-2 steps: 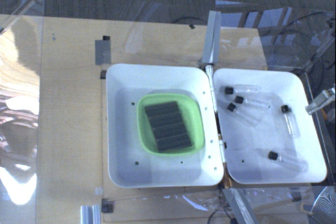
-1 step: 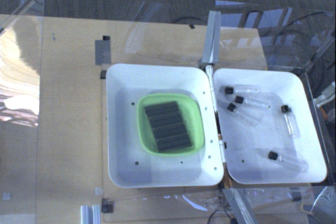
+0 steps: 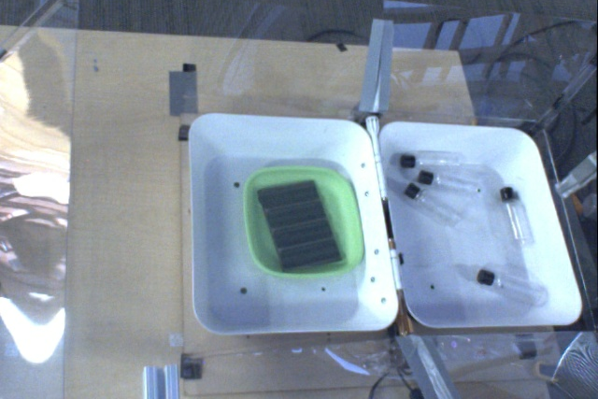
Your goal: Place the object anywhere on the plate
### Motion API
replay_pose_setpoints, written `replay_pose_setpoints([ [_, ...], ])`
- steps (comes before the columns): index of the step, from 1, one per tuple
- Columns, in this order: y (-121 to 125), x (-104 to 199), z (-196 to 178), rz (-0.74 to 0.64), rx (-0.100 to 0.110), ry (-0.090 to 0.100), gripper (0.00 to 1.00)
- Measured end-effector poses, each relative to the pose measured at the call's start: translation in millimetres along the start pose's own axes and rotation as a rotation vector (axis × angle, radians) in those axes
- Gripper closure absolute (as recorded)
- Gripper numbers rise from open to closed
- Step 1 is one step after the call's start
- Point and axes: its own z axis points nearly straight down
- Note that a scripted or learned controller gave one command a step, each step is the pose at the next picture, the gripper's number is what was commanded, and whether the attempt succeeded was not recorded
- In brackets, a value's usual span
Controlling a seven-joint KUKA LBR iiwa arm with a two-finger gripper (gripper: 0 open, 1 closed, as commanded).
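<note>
Clear plastic vial [image 3: 516,218] lies in the right bin [image 3: 467,313], well apart from the green plate [image 3: 254,201], long axis near-to-far, black cap at the far end; likely light, slick and rolling, so I would grasp across mid-barrel; my gripper's state I cannot tell.

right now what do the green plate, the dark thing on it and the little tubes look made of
Green plate: likely plastic, uniform lime colour with soft rounded edges and a dull sheen.
Dark ridged block on it: perhaps rubber or foam, matte charcoal with parallel grooves; hard to say.
Tubes in the right bin: clear plastic or glass, see-through bodies with black caps.
</note>
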Motion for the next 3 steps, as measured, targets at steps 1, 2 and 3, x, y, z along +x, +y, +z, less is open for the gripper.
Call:
replay_pose_setpoints([
  [1,19,-11,18,-0.045,0.002,0.002,0.00],
  [2,49,-30,2,-0.111,-0.001,-0.001,0.00],
  [3,14,-10,-21,-0.015,0.000,0.000,0.00],
])
